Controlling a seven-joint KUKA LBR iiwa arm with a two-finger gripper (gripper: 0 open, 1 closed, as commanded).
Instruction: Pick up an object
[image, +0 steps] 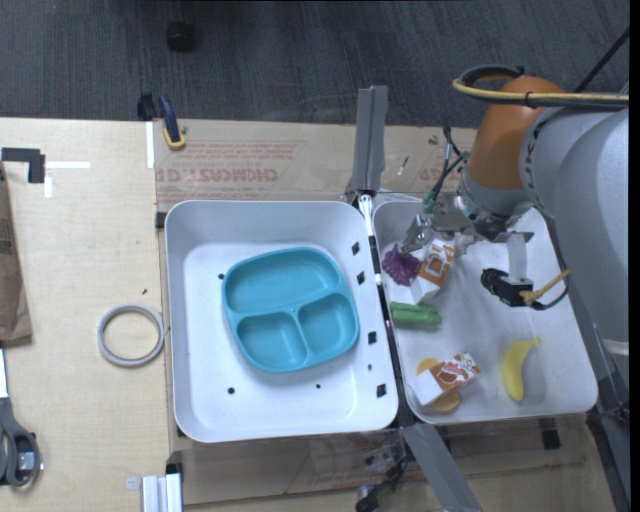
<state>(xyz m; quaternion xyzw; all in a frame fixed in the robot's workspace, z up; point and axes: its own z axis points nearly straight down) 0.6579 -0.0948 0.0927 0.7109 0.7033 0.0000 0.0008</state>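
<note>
The gripper (428, 232) is hanging low over the far end of the right bin (560, 400), its tip just above a small carton (436, 267) and beside a purple thing (401, 266); whether it is wide or narrow cannot be told. Nearer than the carton are lying a green cucumber (415, 316), a banana (516, 368) and a second carton (452, 375).

Blue tray (290, 320) in left bin (190, 330); gripper (428, 232) low over right bin's (565, 395) purple item (401, 266)
</note>
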